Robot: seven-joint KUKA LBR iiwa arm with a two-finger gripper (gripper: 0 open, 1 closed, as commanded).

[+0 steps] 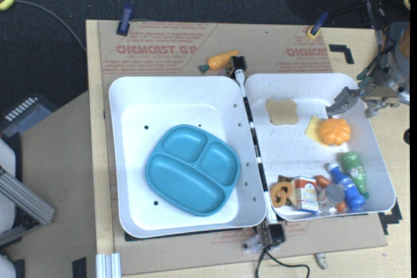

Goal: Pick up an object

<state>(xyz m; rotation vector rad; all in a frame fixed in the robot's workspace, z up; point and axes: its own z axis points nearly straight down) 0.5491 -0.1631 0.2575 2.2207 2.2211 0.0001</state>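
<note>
We saw the pincer hanging over the right bin, its two fingers spread open and gripping nothing, one tip just above the small orange pumpkin. That pumpkin lay on a yellow piece near the bin's right wall. A tan slice of bread sat to its left, well apart. In the left bin rested a blue divided plate. The table read "CHEMCAST GP" in red print.
</note>
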